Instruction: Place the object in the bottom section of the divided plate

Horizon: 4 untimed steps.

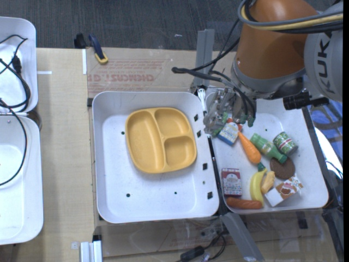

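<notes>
While the grey arm with its broad orange band (272, 34) is reaching in over the right-hand shallow white bin (316, 198), its two-finger gripper (224, 115) is hanging low at that bin's upper left corner, close to the wall shared with the left-hand white bin (106, 162). Whether anything is being held there I cannot tell from where I am standing; the metal parts and dark cables are crowding the tip too closely.

Just below the gripper, a small white and blue carton (229, 132) is lying tilted on the bin floor, with an orange plastic carrot (250, 149) slanting away beside it. Further out from the gripper, a green bottle (268, 148) and a green striped can (284, 143) are lying near each other, and a brown round disc (283, 168) is resting just beneath them. Well below the gripper, a red and white box (232, 181) is sitting near a yellow banana (257, 185), a small white and orange carton (284, 191) and a reddish sausage-shaped piece (245, 203) along the bin's near edge.

Across the dividing wall from the gripper, the yellow divided plastic plate (161, 139) is lying flat in the left-hand bin, nothing resting in its three sections.
</notes>
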Motion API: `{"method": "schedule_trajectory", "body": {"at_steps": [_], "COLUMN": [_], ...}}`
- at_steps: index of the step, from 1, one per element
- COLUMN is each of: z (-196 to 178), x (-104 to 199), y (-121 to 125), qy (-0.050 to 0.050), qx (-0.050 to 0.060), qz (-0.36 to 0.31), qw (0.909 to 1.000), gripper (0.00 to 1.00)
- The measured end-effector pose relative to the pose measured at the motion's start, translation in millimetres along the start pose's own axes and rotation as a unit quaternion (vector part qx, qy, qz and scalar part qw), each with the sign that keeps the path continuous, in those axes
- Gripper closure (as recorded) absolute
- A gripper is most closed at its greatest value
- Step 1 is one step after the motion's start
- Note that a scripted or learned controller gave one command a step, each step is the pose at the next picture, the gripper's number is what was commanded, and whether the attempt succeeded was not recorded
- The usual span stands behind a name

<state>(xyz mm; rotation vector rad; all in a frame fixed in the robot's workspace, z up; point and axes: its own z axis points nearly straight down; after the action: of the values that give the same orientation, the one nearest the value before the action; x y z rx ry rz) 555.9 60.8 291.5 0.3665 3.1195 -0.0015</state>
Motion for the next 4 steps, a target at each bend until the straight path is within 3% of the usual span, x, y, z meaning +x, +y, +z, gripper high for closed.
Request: {"method": "schedule_trajectory", "body": {"at_steps": [1, 2, 3, 4], "z": [26, 32, 32, 60], "x": [27, -18, -28, 45], "y": [49, 177, 179, 162], "qy": [0.001, -0.001, -0.002, 0.000], "qx": [0.000, -0.001, -0.001, -0.001], "qz": [-0.009, -0.086, -0.143, -0.234], "qw": [1.0000, 0.9963, 0.9897, 0.9722], "gripper": [1.00, 1.00, 1.00, 1.00]}}
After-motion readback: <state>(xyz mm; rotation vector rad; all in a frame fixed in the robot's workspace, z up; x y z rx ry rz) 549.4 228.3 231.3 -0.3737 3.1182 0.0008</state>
